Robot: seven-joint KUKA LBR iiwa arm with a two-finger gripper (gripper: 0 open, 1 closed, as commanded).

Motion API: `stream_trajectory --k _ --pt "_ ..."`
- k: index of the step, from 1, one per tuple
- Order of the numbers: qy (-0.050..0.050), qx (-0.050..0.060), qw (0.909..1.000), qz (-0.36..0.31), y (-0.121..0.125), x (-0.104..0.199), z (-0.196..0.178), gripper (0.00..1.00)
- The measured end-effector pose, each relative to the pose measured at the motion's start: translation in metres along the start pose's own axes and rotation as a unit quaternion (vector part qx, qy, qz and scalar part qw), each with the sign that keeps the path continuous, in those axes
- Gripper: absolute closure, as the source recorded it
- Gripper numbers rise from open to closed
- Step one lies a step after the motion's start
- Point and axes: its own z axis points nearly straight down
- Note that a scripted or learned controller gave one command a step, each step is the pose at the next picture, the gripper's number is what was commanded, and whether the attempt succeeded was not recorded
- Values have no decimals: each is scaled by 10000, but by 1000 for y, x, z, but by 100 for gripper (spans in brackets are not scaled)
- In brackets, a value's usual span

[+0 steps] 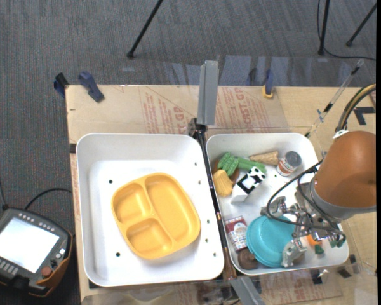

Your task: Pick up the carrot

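**A:** Grey carpet is running behind a cardboard-topped bench (146,107), and two white bins are sitting side by side on it. Where is the carrot lying?

**B:** I am looking at a small orange bit (312,237) in the near right corner of the right bin (260,136). That is my best guess for the carrot, though most of it is hiding under the wrist hardware. It is lying just beside the teal bowl (267,239), on the bowl's right.

**A:** And the gripper?

**B:** The gripper (303,241) is hanging right over that orange bit, low in the bin. Whether it is open or closed I cannot tell, because cables and the orange band of the arm (346,170) are covering it. I am not seeing the carrot clamped in it.

**A:** So which step is going on?

**B:** I am judging it as the reach-and-close step at the carrot — nothing is looking lifted yet.

**A:** What is the next move calling for?

**B:** A firm close on the orange piece alone, then a straight rise. The bowl's rim is crowding it on one side and the bin wall on the other.

**A:** And farther out?

**B:** A corn cob (223,183), a green toy (232,162) and a small can (291,162) are resting well apart at the far end. A yellow divided plate (155,215) is sitting in the left bin (89,151).
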Motion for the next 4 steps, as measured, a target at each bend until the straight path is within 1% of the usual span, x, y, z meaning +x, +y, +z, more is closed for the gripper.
stream_trajectory --k 1,2,3,4 --pt "-14 8 10000 -35 5 -18 -29 100" --pt "-17 2 9996 271 61 -26 -66 100" --pt "20 1 9999 161 -1 -11 -30 100" --pt "-20 5 9809 1944 69 -18 -127 100"
